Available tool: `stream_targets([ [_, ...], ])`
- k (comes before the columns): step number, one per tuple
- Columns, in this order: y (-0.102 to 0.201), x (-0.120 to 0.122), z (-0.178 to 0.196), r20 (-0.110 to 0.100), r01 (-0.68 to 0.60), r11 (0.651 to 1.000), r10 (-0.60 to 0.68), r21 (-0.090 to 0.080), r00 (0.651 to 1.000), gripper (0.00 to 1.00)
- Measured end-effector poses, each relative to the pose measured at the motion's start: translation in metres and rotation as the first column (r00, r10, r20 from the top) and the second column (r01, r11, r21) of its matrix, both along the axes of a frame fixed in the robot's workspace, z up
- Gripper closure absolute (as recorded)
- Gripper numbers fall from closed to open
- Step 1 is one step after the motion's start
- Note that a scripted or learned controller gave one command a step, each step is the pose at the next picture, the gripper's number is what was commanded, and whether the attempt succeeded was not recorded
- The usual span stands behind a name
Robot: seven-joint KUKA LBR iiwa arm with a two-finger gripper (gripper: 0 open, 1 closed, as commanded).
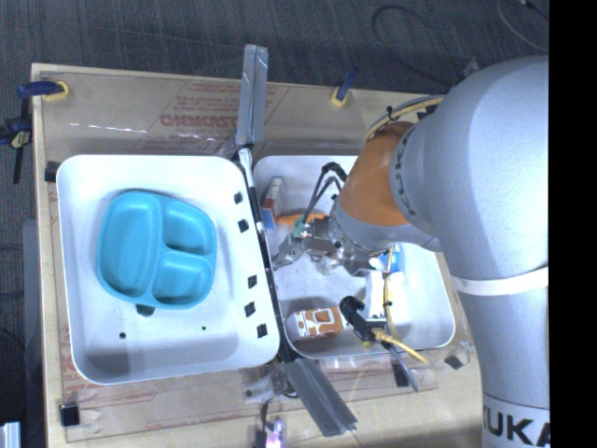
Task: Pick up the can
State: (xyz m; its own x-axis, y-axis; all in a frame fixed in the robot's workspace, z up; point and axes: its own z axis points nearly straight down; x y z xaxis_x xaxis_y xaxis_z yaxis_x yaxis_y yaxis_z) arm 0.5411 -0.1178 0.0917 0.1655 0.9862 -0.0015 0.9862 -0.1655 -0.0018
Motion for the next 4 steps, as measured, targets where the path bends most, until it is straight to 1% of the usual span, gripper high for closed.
stream_targets([
  [1, 0.001, -0.001, 0.009, -0.004, -0.004, 1.000, 0.004, 0.002, 1.000, 1.00],
  [2, -0.030, -0.011, 0.144, 0.001, -0.084, 0.996, 0.084, 0.002, 0.996, 1.00],
  [3, 0.000, -0.064, 0.000, 0.001, 0.028, 1.000, -0.028, 0.002, 1.000, 1.00],
  [4, -0.030, 0.020, 0.000, -0.002, 0.183, 0.983, -0.183, 0.002, 0.983, 1.00],
])
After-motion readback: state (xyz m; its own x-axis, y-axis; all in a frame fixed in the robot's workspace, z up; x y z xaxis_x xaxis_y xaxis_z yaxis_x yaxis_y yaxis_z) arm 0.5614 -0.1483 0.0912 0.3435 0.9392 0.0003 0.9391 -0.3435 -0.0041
